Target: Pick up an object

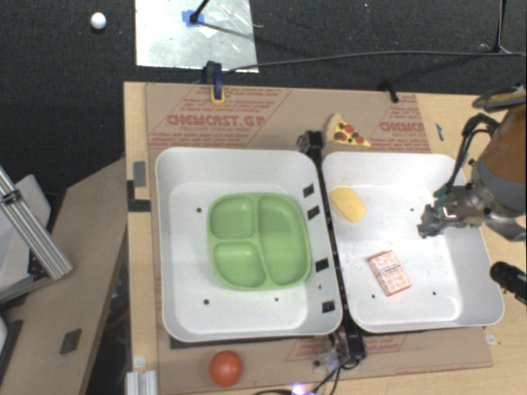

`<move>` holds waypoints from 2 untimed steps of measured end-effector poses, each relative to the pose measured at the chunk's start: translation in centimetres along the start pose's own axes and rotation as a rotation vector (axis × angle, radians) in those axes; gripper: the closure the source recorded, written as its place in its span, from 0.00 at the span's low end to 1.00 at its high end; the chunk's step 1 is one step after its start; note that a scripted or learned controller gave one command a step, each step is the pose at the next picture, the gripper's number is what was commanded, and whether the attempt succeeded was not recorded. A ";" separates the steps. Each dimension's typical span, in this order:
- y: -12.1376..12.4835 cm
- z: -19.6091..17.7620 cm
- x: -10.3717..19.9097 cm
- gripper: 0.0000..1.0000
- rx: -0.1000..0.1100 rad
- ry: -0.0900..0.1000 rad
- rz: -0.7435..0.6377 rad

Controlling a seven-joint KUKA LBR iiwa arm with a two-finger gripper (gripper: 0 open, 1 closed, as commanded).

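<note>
Hovering over the right bin (469, 299) at its 3 o'clock side, the gripper (430, 223) sits low near the bin floor, nothing between its fingers as far as this view shows; whether they are spread or pressed together, cannot tell, too small and dark.

Candidate objects in the right bin: yellow piece (348, 204) at about 10 o'clock, pink packet (389, 272) lying flat at about 6 o'clock. Both well apart from the gripper.

Risks, as judgement:
- Pink packet looks thin and flat, so the fingers may scrape the floor and slide over it, or push it toward the 6 o'clock wall.
- Yellow piece looks rounded and smooth, so it may squirt out on closing. It sits near the 9 o'clock wall by the divider clips (311, 212), so a finger may catch the wall.
- Descending where it is now means closing on bare floor.

Room: open white floor between gripper and both objects, clear travel toward 9 o'clock. The bin's 3 o'clock rim is just beside the wrist, little slack there. Cable (461, 151) loops at 12 o'clock of the gripper, possible snag on big wrist turns.

Elsewhere: left bin (177, 220) holds a green divided tray (258, 241). Pizza-slice toy (348, 132) lies on the cardboard (247, 109) at 12 o'clock, orange ball (225, 368) off the bins at 6 o'clock.
</note>
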State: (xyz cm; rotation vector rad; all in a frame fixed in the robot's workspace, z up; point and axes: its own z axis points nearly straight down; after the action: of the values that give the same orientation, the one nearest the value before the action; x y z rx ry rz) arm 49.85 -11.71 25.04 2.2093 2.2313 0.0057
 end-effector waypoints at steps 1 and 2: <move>1.1 1.2 5.3 1.00 0.002 0.000 0.000; 1.4 0.8 11.4 1.00 0.001 0.001 -0.002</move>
State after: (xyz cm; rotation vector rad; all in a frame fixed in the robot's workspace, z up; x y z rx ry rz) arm 51.10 -0.27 24.29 2.2088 2.2343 0.0058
